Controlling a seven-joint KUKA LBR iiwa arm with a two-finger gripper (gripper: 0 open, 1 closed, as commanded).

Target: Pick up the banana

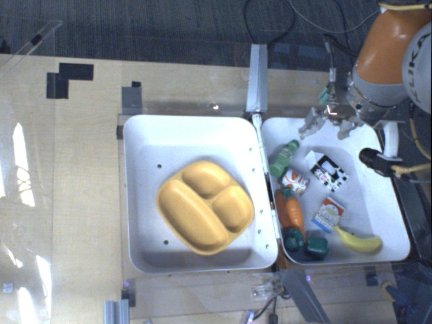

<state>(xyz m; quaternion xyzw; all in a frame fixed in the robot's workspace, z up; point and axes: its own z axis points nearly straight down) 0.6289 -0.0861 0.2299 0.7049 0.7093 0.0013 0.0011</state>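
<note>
Claw fingers hang spread apart with nothing between them, above the back rim of the right bin, which serves as the landmark for everything else. Behind the claw, toward the back right of that bin, rises the grey arm with its orange band. Inside the right bin, near its back left corner, lies a green bottle, and just in front of it sits a small white and red can. A black and white patterned box rests near the bin's middle, just beside the can. Along the bin's left wall lies a carrot, and at its front end are two dark green pieces, close to the bin's front left corner. A small white and orange carton lies in the front half of the bin. The banana lies just in front of that carton, near the bin's front right corner, well apart from the claw. Left of the right bin, sharing the divider, stands the left bin, holding a yellow divided plate. Both bins sit on the pale wooden table. Black cables loop on the dark floor beyond the right bin's back edge.
</note>
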